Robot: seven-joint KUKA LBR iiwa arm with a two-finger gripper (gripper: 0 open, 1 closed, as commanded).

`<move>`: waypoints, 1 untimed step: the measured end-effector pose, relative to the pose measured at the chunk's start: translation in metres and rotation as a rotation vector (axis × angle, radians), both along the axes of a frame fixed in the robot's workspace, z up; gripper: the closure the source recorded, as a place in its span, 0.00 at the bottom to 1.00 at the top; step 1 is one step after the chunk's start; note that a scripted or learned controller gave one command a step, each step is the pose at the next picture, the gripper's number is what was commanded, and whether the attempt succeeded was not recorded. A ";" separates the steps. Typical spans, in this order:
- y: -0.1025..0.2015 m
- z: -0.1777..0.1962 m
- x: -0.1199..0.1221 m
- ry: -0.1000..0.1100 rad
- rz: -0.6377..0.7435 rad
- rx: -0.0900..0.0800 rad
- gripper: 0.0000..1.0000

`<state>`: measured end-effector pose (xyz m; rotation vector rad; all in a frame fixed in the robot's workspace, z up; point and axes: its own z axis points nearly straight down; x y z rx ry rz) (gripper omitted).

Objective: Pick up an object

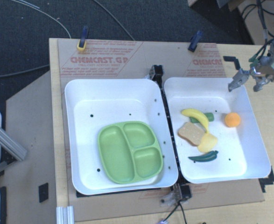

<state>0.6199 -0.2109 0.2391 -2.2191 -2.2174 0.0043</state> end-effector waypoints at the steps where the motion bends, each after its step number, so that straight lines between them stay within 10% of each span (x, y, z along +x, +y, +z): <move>1: 0.000 0.002 0.001 -0.004 0.001 -0.001 0.00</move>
